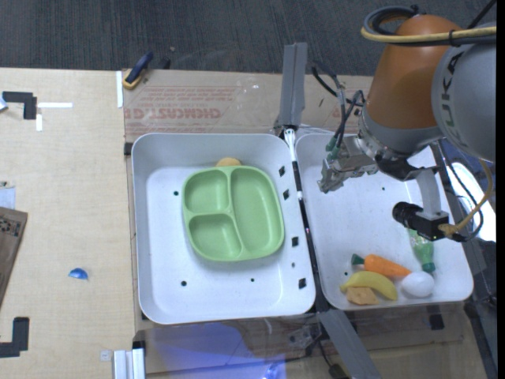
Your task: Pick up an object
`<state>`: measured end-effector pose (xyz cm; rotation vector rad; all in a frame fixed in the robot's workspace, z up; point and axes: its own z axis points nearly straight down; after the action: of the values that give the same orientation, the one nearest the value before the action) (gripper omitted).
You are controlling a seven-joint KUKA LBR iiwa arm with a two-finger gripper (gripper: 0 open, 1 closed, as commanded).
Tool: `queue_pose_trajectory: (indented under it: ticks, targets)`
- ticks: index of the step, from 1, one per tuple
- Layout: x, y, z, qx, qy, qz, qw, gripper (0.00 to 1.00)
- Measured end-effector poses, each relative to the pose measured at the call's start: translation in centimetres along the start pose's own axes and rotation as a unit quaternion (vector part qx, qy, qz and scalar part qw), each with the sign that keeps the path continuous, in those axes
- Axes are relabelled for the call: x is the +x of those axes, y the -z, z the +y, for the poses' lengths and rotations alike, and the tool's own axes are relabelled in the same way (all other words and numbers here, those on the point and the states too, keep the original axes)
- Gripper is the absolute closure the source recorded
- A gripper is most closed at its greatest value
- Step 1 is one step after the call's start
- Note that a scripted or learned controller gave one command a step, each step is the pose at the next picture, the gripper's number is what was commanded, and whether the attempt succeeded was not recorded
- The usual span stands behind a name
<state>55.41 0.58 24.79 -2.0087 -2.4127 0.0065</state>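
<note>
Camera view: our metal two-finger gripper (pixel 335 176) hangs over the right white bin (pixel 347 219); its grip we cannot tell. Orange plastic carrot (pixel 387 265) lies near the front; we should descend squarely.

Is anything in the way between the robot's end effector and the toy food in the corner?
Nothing visible blocks it. The end effector hangs over the far part of the right bin; the carrot, banana and egg lie in its near corner, with bare bin floor between.
</note>
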Motion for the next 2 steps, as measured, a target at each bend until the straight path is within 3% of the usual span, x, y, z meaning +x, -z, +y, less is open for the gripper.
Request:
queue_pose_trajectory:
  ticks: [1,2]
  targets:
    - [-2.3,8.6,0.0,-0.002,0.185,-0.001,0.9828,1.0]
    - [2.4,2.7,-1.5,0.0,0.038,0.0,0.9993,1.0]
